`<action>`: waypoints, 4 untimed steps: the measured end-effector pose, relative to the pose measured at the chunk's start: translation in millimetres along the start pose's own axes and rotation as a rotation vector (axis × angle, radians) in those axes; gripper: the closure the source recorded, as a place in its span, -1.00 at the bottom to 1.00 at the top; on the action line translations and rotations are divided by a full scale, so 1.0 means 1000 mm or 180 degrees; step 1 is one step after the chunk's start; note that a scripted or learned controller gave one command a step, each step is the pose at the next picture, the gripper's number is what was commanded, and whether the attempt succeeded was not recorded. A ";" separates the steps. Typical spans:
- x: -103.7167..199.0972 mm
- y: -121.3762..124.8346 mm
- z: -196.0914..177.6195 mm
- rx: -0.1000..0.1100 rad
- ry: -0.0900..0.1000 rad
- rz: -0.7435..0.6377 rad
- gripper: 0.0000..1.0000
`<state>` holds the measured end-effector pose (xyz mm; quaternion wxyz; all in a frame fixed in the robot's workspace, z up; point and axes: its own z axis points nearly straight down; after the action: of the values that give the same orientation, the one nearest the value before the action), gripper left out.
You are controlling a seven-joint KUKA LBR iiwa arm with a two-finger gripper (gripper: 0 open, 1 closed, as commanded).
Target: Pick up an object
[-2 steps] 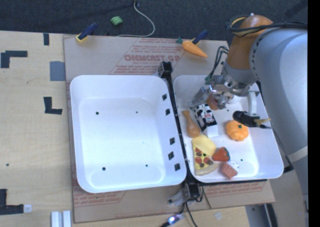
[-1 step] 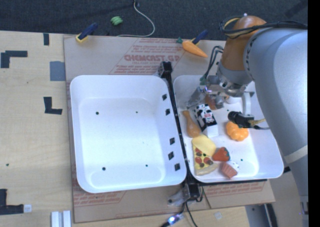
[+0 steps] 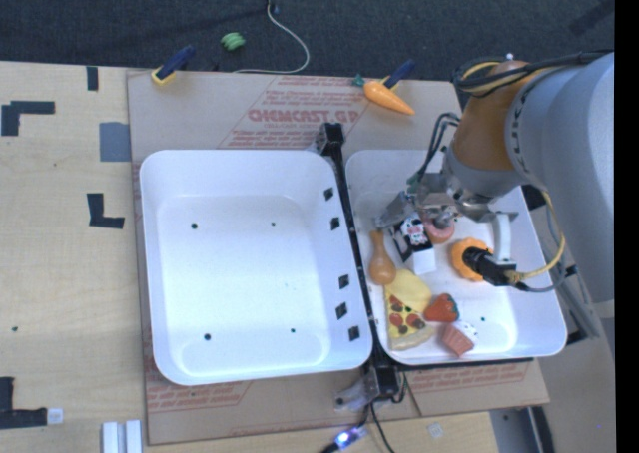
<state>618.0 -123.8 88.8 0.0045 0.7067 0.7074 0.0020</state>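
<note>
The arm (image 3: 559,142) reached in from the right and over the right-hand bin (image 3: 519,336), with its orange band above the wrist. The gripper (image 3: 414,233) hung low over the middle of that bin, its tip just above a cluster of toy foods; whether it was released or clenched could not be told, since its tip merged with the dark and white parts beneath it. A tan, pear-shaped piece (image 3: 381,261) lay just left of the gripper, close to the divider between the bins. A pizza slice (image 3: 406,311) lay on the near side, touching a red strawberry-like piece (image 3: 442,307), with a small pinkish piece (image 3: 457,341) nearer still. An orange ring-shaped item (image 3: 465,257) sat to the right. The left-hand bin (image 3: 240,261) stood alongside. Beyond the bins, a toy carrot (image 3: 387,97) rested on the cardboard sheet (image 3: 290,117).
</note>
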 end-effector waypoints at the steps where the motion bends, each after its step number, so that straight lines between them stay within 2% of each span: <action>1: 0.024 -0.033 -0.001 -0.0009 -0.0008 -0.0001 -1.00; 2: 0.021 -0.031 -0.013 -0.0017 -0.0015 0.0004 1.00; 3: 0.086 -0.036 -0.101 0.0017 0.0018 -0.0021 1.00; 4: 0.110 -0.021 -0.095 0.0034 0.0014 -0.0011 1.00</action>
<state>595.9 -13.2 183.6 -0.0008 0.7055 0.7087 -0.0001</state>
